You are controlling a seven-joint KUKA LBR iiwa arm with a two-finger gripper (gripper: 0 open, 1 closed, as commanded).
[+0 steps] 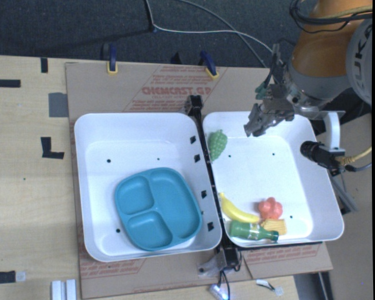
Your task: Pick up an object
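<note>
**Nothing lifted yet: end effector hangs over the far edge of the right bin**

So far, as I judge it, the pick is at its approach stage and no object has been taken. The end effector (257,127) hangs over the far rim area of the right bin (300,167), at the end of the grey arm (334,36) with its orange band, which reaches in from the right. Its dark tip points down and toward the left, but at this angle the tip reads as one dark mass, so I cannot tell how it is set. No object appears in it.

The candidates all lie in the right bin. A green bumpy fruit (217,144) rests against the bin's left wall near the divider, just left of and nearer than the end effector; it is the closest thing to it. Well apart, at the near edge, sit a banana (237,210), a red-orange fruit (270,207), a green bottle (252,232) and a small yellow piece (276,225), clustered and touching one another.

The left bin (94,136) carries a blue divided plate (156,208), lying flat on its floor.

What is left, in my reading, is nearly everything: choosing a target, descending onto it, closing on it and raising it clear of the bin floor. The clustered items look harder to isolate than the lone green fruit, though that one sits close to the wall.
</note>
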